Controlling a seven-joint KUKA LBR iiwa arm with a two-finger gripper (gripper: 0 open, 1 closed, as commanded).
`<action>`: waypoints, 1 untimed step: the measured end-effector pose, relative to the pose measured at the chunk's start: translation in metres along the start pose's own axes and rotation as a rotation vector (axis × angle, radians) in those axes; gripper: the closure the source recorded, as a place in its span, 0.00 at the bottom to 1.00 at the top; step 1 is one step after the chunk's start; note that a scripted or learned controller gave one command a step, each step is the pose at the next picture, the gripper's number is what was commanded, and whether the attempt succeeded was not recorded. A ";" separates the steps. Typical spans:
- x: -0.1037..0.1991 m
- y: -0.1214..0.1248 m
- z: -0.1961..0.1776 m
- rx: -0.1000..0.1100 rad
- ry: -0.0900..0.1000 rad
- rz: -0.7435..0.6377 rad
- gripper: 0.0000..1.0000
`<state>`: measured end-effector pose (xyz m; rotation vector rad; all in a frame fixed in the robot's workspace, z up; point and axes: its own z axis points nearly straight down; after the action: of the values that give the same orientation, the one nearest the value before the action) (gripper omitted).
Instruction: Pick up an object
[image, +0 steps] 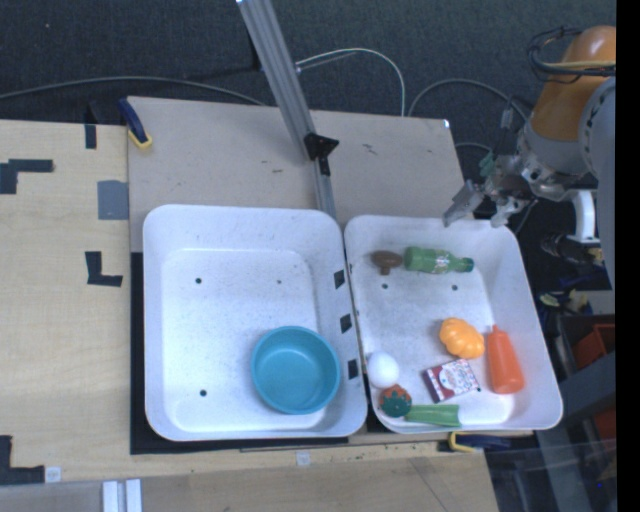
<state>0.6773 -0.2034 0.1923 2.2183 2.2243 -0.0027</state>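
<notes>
From the overhead camera view, my pincer (470, 208) hangs at the far right, just past the far rim of the right bin (530, 300), above the bare surface (220, 150). It is small and blurred there, and I cannot tell how it stands. Nothing shows in its grip. My arm (575, 90) comes in from the right and is cut off by the picture's edge, its orange band near the top corner.

In the right bin, a green bottle (438, 262) lies on its side near the far wall, with a small brown piece (386, 261) just to its left; what that piece is I cannot make out. Nearer, an orange-yellow rounded thing (461, 338) lies beside an orange bottle (503, 362) that rests along the right wall. A small red and white packet (452, 381) lies just near of them. At the near left corner sits a white ball (382, 368), and close to it a little red and teal object (395, 401), too small to name. A green stick-like item (432, 414) lies along the near rim.

The left bin (160, 300) bears a blue bowl (294, 369) at its near right part, upright.

A grey metal pole (290, 90) slants across the far surface and ends at a black clamp between the bins. A yellow and blue clip (135, 125) sits at the far left corner of the board.
</notes>
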 end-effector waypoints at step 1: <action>0.000 0.000 0.000 0.001 0.000 0.000 0.00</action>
<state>0.6772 -0.2035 0.1923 2.2188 2.2242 -0.0038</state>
